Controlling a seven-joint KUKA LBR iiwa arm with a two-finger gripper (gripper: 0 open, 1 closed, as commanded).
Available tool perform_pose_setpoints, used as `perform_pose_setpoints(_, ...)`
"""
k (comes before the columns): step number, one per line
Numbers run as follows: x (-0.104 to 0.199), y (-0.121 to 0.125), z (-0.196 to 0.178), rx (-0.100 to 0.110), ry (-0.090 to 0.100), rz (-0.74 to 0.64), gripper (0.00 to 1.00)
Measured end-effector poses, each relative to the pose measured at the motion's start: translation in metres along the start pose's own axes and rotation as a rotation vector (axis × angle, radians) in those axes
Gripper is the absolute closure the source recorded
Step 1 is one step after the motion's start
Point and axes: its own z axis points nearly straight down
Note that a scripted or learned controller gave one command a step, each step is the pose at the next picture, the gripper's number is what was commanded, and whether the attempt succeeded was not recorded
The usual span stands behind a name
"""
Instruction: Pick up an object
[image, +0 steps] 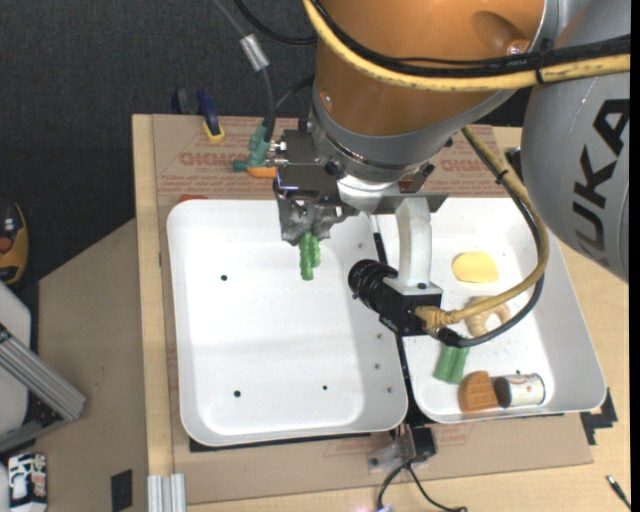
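Gripper (306, 232) above left bin (200, 300), near its back right part; fingers closed on top of green object (309, 256); green object small, elongated, knobbly, hanging upright below fingertips, over white bin floor; right bin (560, 330) holds yellow piece (475, 267), green block (451, 362), brown piece (477, 391), small white cylinder (522, 388)

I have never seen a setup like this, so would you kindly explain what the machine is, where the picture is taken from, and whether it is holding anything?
One camera, fixed above the bench, looks down at a slant. The big grey-and-orange shape is a robot arm reaching in from the right. Its gripper hangs over the left white bin, and a small green object sits between its fingers, so it appears held. The right white bin holds a yellow piece, a green block, a brown piece and a small white cylinder.
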Motion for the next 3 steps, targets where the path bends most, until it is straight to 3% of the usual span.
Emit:
perform_pose_setpoints(2, -0.004, 0.002, -0.021, -0.005, 0.0, 0.007, 1.0)
perform_pose_setpoints(3, -0.002, -0.002, 0.123, 0.018, -0.01, 0.011, 1.0)
